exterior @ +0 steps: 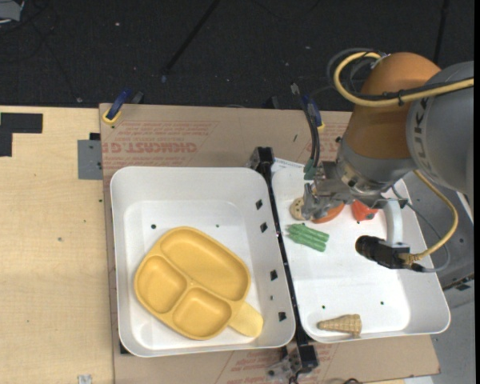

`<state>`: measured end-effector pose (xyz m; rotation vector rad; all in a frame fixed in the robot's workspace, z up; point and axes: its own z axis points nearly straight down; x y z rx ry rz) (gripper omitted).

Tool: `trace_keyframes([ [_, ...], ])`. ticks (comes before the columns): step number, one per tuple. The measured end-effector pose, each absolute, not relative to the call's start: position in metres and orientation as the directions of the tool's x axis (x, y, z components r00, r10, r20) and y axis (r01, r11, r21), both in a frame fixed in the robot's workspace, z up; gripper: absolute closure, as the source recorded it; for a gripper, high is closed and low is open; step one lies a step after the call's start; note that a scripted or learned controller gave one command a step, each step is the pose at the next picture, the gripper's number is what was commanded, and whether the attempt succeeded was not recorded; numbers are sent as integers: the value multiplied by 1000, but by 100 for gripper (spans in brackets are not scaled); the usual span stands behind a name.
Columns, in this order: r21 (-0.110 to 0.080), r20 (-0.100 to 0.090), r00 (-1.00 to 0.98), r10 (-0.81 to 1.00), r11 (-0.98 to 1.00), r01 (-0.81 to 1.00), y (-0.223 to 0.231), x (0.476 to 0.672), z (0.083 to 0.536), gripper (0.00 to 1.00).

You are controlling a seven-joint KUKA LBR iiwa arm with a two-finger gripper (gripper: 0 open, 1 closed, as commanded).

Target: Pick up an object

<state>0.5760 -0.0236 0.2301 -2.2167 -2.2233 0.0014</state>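
Observation:
My gripper is low in the far left part of the right bin, under the grey and orange arm. Right at it lie a small tan round piece and an orange object, partly hidden by the gripper. Whether either one is held cannot be made out. A red-orange object peeks out just right of the wrist. A green ribbed object lies just below the gripper, apart from it. A tan waffle cone rests near the bin's front edge.
The left bin holds a yellow divided plate with a tab handle pointing right. A black divider rail runs between the bins. Brown cardboard lies under both bins, with the wooden bench to the left.

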Motion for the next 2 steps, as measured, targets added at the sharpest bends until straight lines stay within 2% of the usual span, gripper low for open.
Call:
trace_keyframes([
  [2, -1, 0, -3, 1000, 3, 1000, 78, 595, 213, 100],
])
